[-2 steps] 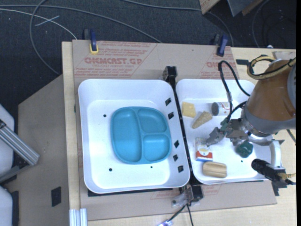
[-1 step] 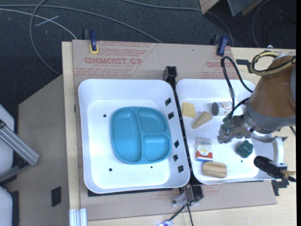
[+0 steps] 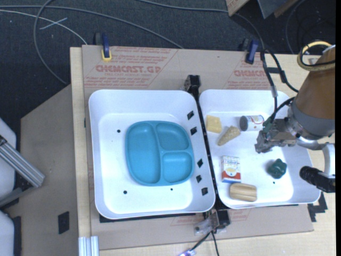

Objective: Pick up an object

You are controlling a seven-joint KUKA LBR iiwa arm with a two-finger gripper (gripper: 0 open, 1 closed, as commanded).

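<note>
claw (image 3: 265, 141): low over the right bin (image 3: 303, 196), near that bin's middle-right. Fingers read as a dark metal cluster; can't tell how far apart they are, and nothing visible between them.
arm (image 3: 315, 103): comes in from the right, orange band above the grey wrist, sits up and right of the claw.
small bottle (image 3: 251, 122): lying on its side, just up-left of the claw, close to it; contact unclear.
green object (image 3: 276, 168): dark green lump, just below and slightly right of the claw, apart from it.
wedge (image 3: 228, 135): pale yellow, tilted, left of the claw, clear gap.
yellow block (image 3: 213, 124): further left and slightly up, near the divider between bins.
carton (image 3: 230, 169): small white box with red print, down-left of the claw, lying flat.
bread-like piece (image 3: 243, 192): tan oblong, below-left of the claw, just under the carton, near the bin's front edge.
blue tray (image 3: 159, 152): three-compartment plate, well to the left of the claw, centred in the left bin (image 3: 106, 116).
cables (image 3: 273, 84): black, run down from the top toward the wrist, above the claw.
</note>
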